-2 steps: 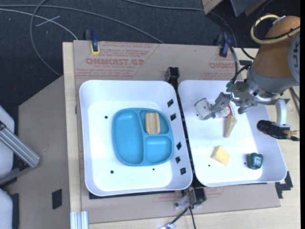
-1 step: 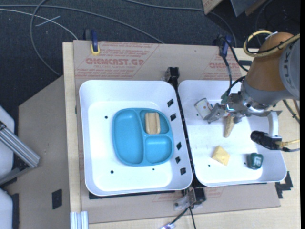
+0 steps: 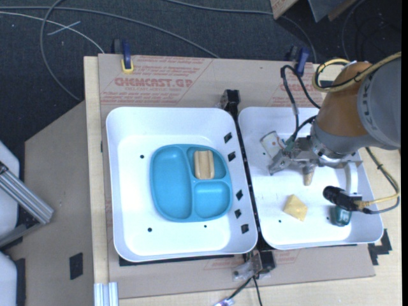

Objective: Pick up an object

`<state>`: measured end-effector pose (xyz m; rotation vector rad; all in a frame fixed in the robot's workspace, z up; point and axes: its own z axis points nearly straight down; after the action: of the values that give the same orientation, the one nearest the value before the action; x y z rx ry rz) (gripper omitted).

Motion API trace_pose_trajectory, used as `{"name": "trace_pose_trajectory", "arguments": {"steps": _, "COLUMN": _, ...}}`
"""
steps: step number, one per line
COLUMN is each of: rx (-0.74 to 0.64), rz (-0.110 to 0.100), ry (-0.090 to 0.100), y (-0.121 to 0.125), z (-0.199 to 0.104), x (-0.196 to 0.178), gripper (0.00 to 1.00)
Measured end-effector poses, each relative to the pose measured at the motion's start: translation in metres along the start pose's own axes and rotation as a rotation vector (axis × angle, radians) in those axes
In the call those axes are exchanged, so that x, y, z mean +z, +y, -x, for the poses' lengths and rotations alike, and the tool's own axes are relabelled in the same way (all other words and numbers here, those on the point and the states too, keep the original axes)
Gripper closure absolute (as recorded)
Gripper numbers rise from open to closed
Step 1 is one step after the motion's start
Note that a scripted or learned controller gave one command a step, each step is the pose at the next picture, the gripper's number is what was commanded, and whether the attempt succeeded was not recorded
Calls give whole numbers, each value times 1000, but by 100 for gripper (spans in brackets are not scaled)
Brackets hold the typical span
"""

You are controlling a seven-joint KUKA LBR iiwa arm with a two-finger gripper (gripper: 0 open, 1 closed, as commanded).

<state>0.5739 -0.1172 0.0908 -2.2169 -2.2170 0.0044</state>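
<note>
Board (image 3: 153, 78) reads "CHEMCAST GP"; dark carpet w/ cables around. Gripper (image 3: 290, 161) over right bin (image 3: 268, 228), fingers spread, nothing between.

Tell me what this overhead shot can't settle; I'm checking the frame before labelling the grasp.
- Pincer, camera view: its tips are small and blurred against the right bin, so contact with the floor is unclear.
- Right bin's far corner: hidden under the arm.
- Tan block in the blue tray: too small to identify.
- Yellow piece: material unclear.
</note>
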Motion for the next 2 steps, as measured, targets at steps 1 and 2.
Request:
{"name": "trace_pose_trajectory", "arguments": {"steps": 1, "rx": 0, "rz": 6, "ry": 0, "y": 1, "z": 0, "x": -14, "gripper": 100}}
{"name": "trace_pose_trajectory", "arguments": {"steps": 2, "rx": 1, "rz": 11, "ry": -3, "y": -6, "z": 5, "x": -64, "gripper": 100}}
